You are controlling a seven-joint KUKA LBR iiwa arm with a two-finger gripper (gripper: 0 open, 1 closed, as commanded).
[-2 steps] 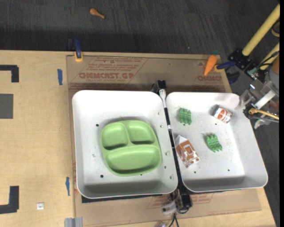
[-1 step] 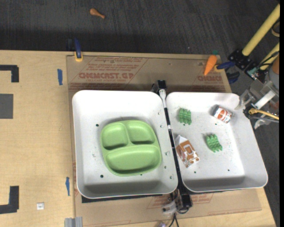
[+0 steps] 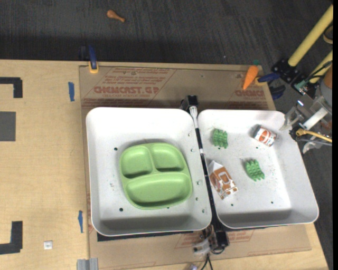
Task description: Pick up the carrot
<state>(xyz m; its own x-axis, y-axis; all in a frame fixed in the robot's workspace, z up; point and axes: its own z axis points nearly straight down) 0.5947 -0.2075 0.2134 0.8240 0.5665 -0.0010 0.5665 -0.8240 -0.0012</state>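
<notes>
An orange carrot (image 3: 249, 78) with a small green top lies on the cardboard sheet just behind the right bin (image 3: 296, 205), outside its far rim. My gripper (image 3: 302, 125) sits at the right edge of the view, over the right bin's far right corner. It is to the right of the carrot and nearer the front. A small red and white can (image 3: 264, 136) lies just left of the gripper inside the bin.
The right bin also holds two green knobbly pieces (image 3: 219, 137) (image 3: 254, 170) and an orange and white packet (image 3: 223, 181). A green divided plate (image 3: 155, 174) fills the left bin (image 3: 100, 158). A blue clamp (image 3: 266, 78) sits beside the carrot. A small orange object (image 3: 115, 16) lies on the dark floor.
</notes>
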